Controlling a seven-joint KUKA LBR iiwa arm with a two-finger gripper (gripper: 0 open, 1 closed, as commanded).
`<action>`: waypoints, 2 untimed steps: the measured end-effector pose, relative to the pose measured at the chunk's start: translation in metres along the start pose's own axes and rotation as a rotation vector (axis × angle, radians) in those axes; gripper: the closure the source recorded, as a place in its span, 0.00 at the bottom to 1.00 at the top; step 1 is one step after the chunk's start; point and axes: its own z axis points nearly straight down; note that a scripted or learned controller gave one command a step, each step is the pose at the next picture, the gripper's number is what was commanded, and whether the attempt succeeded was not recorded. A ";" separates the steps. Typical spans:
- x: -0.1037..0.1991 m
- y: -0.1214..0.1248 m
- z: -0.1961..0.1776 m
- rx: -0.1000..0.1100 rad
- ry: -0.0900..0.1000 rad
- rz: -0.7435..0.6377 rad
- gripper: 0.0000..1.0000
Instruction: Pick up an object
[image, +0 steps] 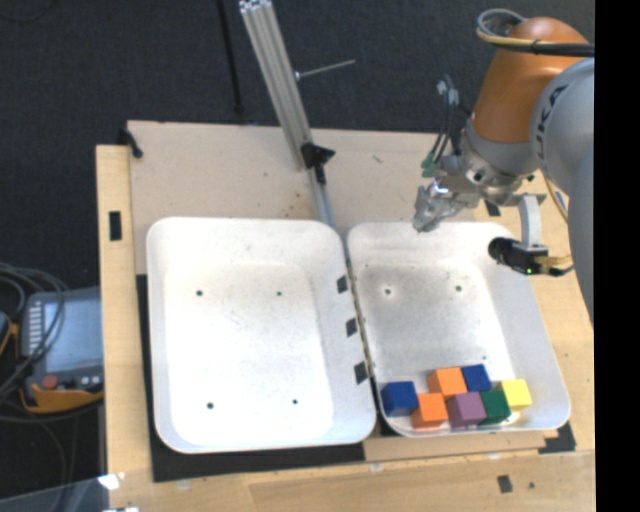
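Several small coloured blocks lie clustered at the near edge of the right bin (520, 320): a blue block (399, 397), two orange blocks (449, 380) (431, 408), a second blue block (476, 376), a purple block (466, 408), a green block (494, 404) and a yellow block (516, 392). My gripper (430, 218) hangs over the far rim of the right bin, well away from the blocks. Nothing shows between its fingers.
The left bin (250, 330) sits beside the right one, with a row of dark clips between them. A slanted metal rail (285, 95) rises behind the bins. A control pendant (60, 340) and cables lie off the bench at the left.
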 end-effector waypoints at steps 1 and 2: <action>0.056 -0.004 0.007 0.004 0.000 0.005 1.00; 0.101 -0.002 -0.003 0.001 0.001 0.005 1.00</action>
